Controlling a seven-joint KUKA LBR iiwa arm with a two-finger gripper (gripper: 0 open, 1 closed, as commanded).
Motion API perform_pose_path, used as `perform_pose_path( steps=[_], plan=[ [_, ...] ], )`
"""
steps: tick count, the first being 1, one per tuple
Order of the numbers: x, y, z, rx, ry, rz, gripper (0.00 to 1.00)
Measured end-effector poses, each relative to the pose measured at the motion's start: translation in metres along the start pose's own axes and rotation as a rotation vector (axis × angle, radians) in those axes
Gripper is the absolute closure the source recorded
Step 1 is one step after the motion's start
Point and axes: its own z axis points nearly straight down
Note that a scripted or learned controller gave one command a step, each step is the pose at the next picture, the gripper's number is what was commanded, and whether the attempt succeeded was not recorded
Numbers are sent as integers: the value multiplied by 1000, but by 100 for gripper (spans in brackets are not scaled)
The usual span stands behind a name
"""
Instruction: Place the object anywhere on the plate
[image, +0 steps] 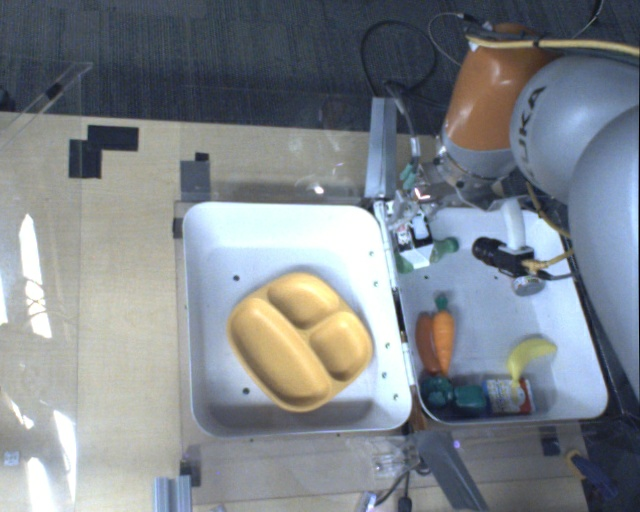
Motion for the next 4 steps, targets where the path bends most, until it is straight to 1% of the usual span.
perform_pose_path(
  steps=[1, 2, 3, 4],
  plan=[
    [5, -41, 0, 1, 0, -94, 100],
    [26, -30, -31, -1, 0, -140, 100],
    [1, -10, 1, 0, 0, -120, 100],
    [15, -7, 0, -1, -2, -139, 100]
  ],
)
